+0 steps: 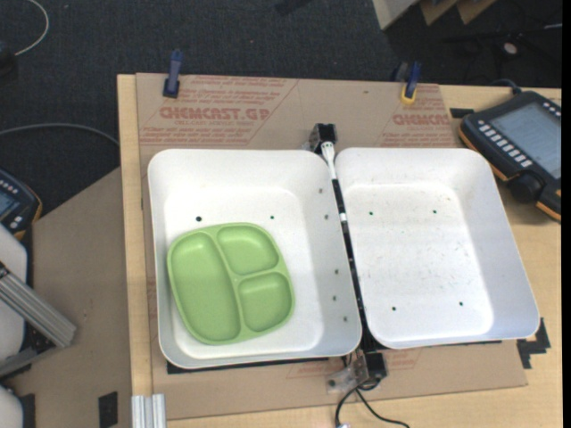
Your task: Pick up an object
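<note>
Nearest the camera, in the lower left of the frame, a green divided plate (231, 282) lies flat in the left white bin (174, 172), filling the bin's lower left part, with one long compartment on its left and two smaller ones on its right. Several small dark dots mark the bin floor above and to the right of the plate. Both bins rest on a brown board (223, 110) printed with red lettering, which lies on the counter (549, 257); a blue clamp (172, 72) grips the board's upper left edge. Between the bins a black strip (340, 217) runs down the centre of the frame. Right of it sits the right white bin (464, 163), speckled with dark flecks. A yellow clamp (409, 85) stands above it, and a black handheld pendant (520, 145) lies at the upper right. How the jaws stand cannot be told.
</note>
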You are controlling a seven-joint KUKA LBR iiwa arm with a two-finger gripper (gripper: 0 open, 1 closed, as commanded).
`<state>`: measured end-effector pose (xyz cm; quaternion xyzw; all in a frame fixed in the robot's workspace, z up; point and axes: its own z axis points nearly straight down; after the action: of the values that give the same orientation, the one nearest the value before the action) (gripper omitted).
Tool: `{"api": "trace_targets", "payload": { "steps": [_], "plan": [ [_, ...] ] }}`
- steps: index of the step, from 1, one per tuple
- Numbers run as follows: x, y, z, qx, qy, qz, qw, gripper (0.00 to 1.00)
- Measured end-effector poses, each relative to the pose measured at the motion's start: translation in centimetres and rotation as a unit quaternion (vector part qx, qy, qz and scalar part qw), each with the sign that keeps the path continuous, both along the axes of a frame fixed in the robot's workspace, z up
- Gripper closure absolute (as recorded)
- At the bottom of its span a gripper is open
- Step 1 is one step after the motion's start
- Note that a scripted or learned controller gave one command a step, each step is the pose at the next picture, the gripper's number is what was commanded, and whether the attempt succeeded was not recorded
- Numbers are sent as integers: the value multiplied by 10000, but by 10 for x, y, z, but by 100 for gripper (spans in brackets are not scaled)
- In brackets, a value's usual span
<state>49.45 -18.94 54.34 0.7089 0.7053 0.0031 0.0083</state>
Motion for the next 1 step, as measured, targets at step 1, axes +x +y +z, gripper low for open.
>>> {"api": "trace_targets", "payload": {
  "steps": [1],
  "plan": [
    [2,3,4,12,43,26,10000,100]
  ]
}}
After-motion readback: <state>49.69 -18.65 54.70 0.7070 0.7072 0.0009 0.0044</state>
